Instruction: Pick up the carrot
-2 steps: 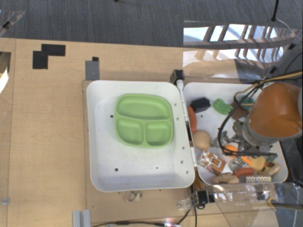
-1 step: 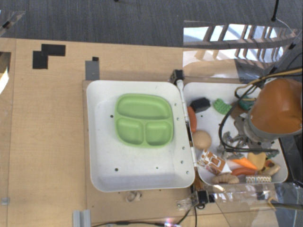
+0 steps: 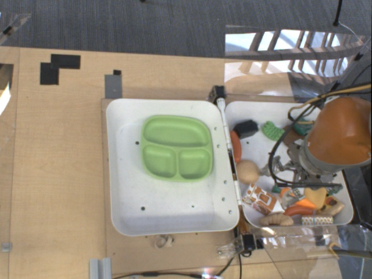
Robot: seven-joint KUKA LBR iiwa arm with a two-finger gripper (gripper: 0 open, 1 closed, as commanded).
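The carrot (image 3: pixel 299 207) lies near the front of the right bin (image 3: pixel 251 112), beside a yellow piece (image 3: pixel 317 198) and a beige ginger-like root (image 3: pixel 276 219). The gripper (image 3: pixel 305 182) hangs just above it, under the orange band (image 3: pixel 343 131). The left bin (image 3: pixel 125 214) holds 1 green tray (image 3: pixel 176 147).

the orange carrot (image 3: pixel 300 206) lies flat near the right bin's front edge, partly hidden.

green tray (image 3: pixel 176 147); white bins (image 3: pixel 125 173); orange carrot (image 3: pixel 302 210)
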